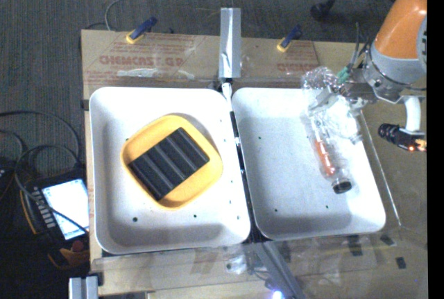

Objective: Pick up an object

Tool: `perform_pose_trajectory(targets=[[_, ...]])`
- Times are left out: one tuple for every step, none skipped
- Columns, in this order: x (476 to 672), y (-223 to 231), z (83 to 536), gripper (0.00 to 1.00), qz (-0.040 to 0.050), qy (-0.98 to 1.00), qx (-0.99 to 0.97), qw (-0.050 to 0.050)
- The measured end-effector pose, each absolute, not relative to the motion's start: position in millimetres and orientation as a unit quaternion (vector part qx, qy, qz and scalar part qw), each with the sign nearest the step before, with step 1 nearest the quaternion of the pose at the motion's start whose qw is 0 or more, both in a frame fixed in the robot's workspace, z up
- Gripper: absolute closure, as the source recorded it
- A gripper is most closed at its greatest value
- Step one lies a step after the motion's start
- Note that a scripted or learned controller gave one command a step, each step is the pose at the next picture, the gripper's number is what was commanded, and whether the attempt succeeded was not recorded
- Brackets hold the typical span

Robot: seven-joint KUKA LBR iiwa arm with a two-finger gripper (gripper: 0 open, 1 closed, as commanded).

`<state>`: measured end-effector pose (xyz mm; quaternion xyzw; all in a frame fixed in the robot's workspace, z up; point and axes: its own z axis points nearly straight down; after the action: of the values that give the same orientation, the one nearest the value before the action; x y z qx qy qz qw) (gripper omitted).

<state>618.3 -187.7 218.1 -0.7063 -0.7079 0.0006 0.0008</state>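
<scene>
The gripper [331, 98] hangs over the far right corner of the right bin [277, 214], wrapped in clear plastic, so I cannot tell how it is set. Just below it a clear plastic bottle [328, 148] lies flat along the bin's right edge, the likeliest target. A yellow dish with a black ribbed insert [171, 159] sits mid-floor in the left bin [111, 221], well apart.
</scene>
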Motion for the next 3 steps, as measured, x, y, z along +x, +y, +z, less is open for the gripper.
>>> perform_pose_trajectory(targets=[[594.8,-216,111,0.0,-0.0051,-0.743,-0.67,-0.005],[593.1,-220,126,0.0,-0.0017,-0.729,-0.684,0.0],[583.5,-212,107,0.0,-0.0058,-0.774,-0.633,-0.02]])
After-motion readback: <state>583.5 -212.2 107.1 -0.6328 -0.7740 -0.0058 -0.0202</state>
